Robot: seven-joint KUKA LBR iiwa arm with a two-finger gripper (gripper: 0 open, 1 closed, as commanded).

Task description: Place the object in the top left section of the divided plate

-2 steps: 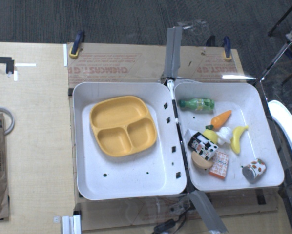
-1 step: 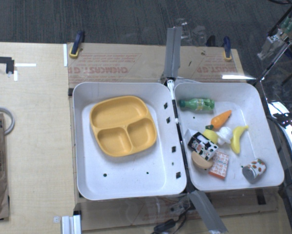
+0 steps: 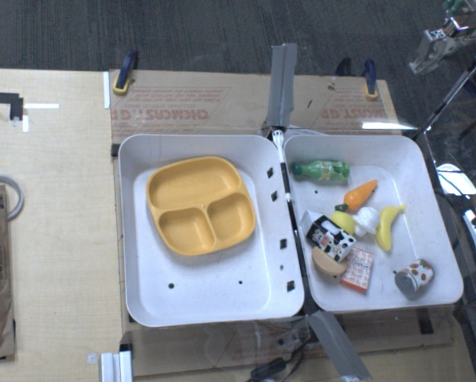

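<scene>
Divided plate (image 3: 200,204) sits in left bin (image 3: 142,285) — all three sections bare. Toys, including banana (image 3: 389,226) and carrot (image 3: 360,192), lie in right bin (image 3: 441,237). Gripper (image 3: 441,42) at upper right — finger state cannot be told.

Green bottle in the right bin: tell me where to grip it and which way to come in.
Grip the green bottle around the middle of its body, coming straight down from above. It lies on its side near the far wall of the right bin, long axis running left to right, so the fingers would best close across its narrow width. It lies apart from the carrot, leaving room.
</scene>
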